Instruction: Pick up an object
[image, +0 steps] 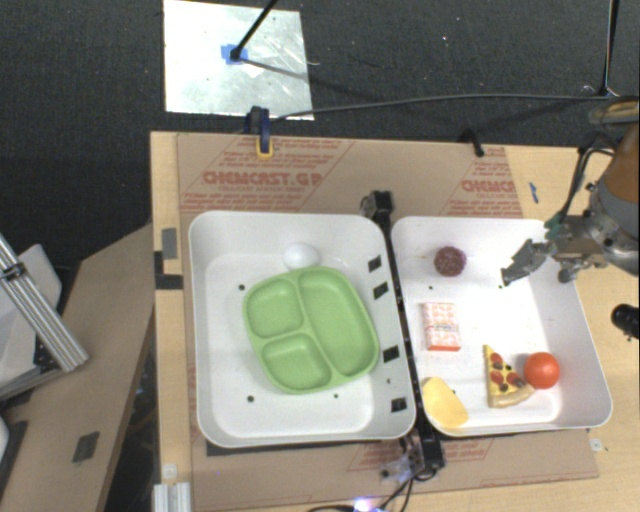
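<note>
Colours in the two bins
Green plastic three-part plate (310, 330), round red tomato (541, 370), yellow pizza slice with red dots (505, 378), pink-and-white striped packet (441, 326), dark purple-red ball (450, 261).

From here the arm (615, 200) runs off the right edge, and the claw (522, 264) is too small and dark to read its fingers.

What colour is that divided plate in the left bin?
Light green, seen plainly in the camera view: the divided plate.

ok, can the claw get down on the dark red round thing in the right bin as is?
Probably yes: the claw hangs just right of the dark red round piece, which sits alone on bare bin floor.
</note>
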